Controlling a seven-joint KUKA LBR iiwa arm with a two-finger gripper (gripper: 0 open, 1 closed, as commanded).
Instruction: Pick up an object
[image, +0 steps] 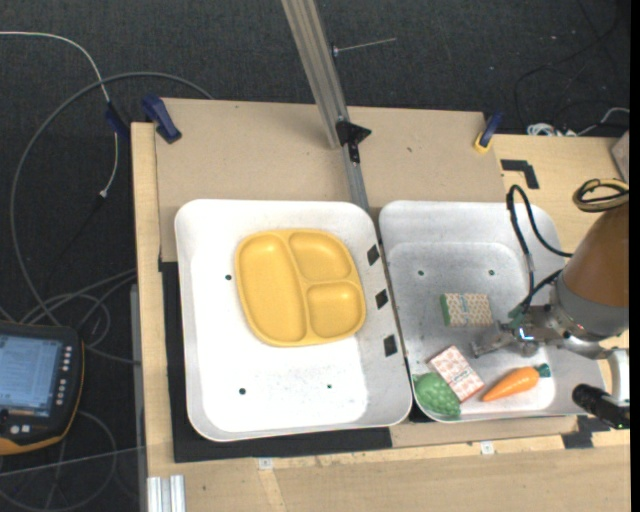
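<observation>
The right bin (440, 235) holds an orange carrot (512, 383), a red-and-white patterned packet (456, 371), a green leafy toy (436, 395) and a tan-green speckled block (466, 308). My gripper (500, 342) reaches in from the right, low over the bin floor, just above the carrot and to the right of the speckled block. Nothing shows between its tips.
The left bin (200, 330) carries a yellow divided plate (299, 285). A metal pole (322, 70) rises at the back between the bins. Black cables (520, 225) loop over the right bin's far corner. A tablet (35, 385) lies off the bench at left.
</observation>
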